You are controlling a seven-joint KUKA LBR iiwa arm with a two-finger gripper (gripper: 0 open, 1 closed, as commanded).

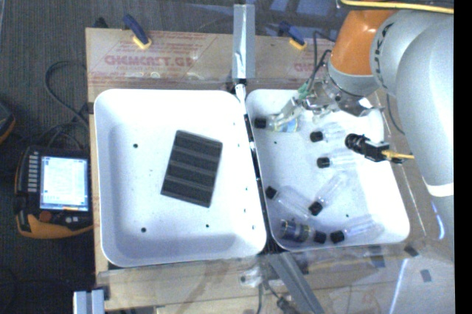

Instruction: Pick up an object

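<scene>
**Gripper Lowered Over the Back Left Corner of the Right Bin**

The right side of the view is taken up by the grey arm (pixel 420 84), with its orange band (pixel 358 40) seen above the wrist. A wooden bench (pixel 162 58) is seen beneath it, and two white bins are borne on it side by side.

The left bin (pixel 118 106) is occupied by one dark ribbed slab (pixel 192 168), laid flat and slightly askew near the middle. The right bin (pixel 354 191) is strewn with clear vials with black caps. One vial (pixel 328 191) lies slantwise near the centre, and several more are gathered along the near wall (pixel 324 236).

The gripper (pixel 291 113) is positioned low over the far left corner of the right bin. A further capped vial (pixel 269 121) lies just beside it, towards the wall between the bins. Whether the gripper is spread, pressed together or pinching that vial cannot be told from this view.

A handheld pendant (pixel 63 191) with a lit screen is seen on the floor left of the bench. Two blue clamps (pixel 136 30) are fixed at the bench's far edge.
</scene>
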